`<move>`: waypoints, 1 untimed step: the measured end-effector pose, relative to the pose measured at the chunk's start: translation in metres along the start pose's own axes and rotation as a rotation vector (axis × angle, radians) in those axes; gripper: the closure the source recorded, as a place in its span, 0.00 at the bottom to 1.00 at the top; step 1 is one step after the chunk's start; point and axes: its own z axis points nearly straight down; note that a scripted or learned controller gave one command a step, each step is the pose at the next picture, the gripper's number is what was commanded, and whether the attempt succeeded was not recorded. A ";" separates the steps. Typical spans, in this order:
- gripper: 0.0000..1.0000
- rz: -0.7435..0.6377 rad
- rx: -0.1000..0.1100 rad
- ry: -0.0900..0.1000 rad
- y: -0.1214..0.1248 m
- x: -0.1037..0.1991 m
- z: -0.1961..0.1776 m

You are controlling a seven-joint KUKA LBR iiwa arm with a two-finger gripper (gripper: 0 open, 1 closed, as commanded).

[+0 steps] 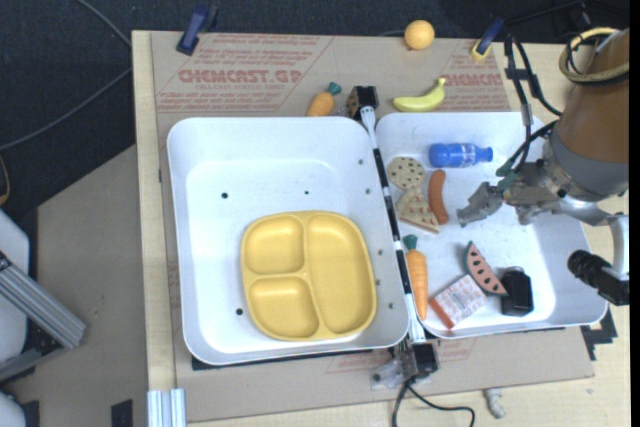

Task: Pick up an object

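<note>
Camera view: fingers (478,207) hover just right of the sausage (438,196).

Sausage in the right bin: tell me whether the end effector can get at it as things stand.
Probably yes. The sausage lies uncovered just left of the end effector, with bare bin floor between them, though a cracker touches its left side.

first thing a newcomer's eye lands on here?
The yellow divided plate, alone in the left bin. Next, the right bin crowded with small toy foods, such as a blue bottle, a carrot and a watermelon slice. The claw hangs over their middle.
</note>
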 end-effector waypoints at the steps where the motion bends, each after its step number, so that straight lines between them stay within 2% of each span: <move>1: 0.00 0.002 -0.001 -0.001 -0.009 -0.002 0.128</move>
